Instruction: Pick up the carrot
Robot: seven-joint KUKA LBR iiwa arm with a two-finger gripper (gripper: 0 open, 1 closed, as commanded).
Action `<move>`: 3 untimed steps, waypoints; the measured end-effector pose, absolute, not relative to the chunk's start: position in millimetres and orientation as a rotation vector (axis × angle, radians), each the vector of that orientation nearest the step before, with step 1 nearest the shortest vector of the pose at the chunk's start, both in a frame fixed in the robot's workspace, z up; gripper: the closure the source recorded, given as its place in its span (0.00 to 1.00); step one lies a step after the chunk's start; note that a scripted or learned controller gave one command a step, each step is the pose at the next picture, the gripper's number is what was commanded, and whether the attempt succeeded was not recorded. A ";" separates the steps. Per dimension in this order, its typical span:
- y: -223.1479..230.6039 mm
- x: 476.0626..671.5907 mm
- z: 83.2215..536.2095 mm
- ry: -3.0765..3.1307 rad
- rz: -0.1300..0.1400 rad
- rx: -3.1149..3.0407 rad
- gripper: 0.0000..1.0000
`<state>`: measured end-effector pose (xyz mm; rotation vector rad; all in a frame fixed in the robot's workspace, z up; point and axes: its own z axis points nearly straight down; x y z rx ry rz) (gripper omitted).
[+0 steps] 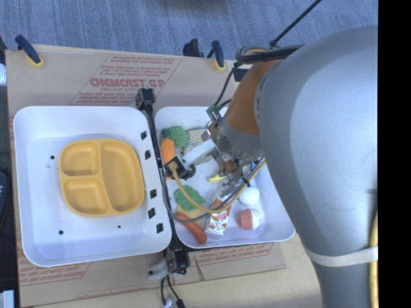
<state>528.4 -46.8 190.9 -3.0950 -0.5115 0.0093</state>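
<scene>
Two shallow white bins sat side by side on the desk (192, 85). The carrot (167, 151) lay in the right bin (277, 228), close along its left wall and pointing roughly up and down the view. A green leafy piece (174, 135) sat just beyond its upper end.

The carrot looked like a small toy vegetable, so it was probably light, stiff and smooth-skinned. A slick, tapered body would likely slip out of a pinch taken near the thin end. The better hold seemed to be across the thicker middle, squeezing its width, though the wall beside it left little room on that side. Breakage did not look like a concern.

The gripper (226, 171) hung over the middle of the same bin, to the right of the carrot and apart from it. Whether it was clenched or released could not be told, and nothing could be seen held in it.

The right bin was crowded. A second green piece (186, 197) lay below the carrot and a reddish sausage (191, 227) lay near the front wall. A small printed carton (219, 222) sat beside the sausage, with a white egg (249, 196) and a red-and-white item (248, 219) further right.

The left bin (26, 172) held a yellow divided plate (101, 175), and nothing lay in its three compartments.
</scene>
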 end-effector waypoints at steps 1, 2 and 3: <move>-19.5 540.8 191.0 -0.327 0.009 -3.122 0.00; -3.8 556.4 191.1 -0.378 0.007 -3.115 0.00; -65.9 532.1 190.9 -0.346 0.011 -3.119 0.00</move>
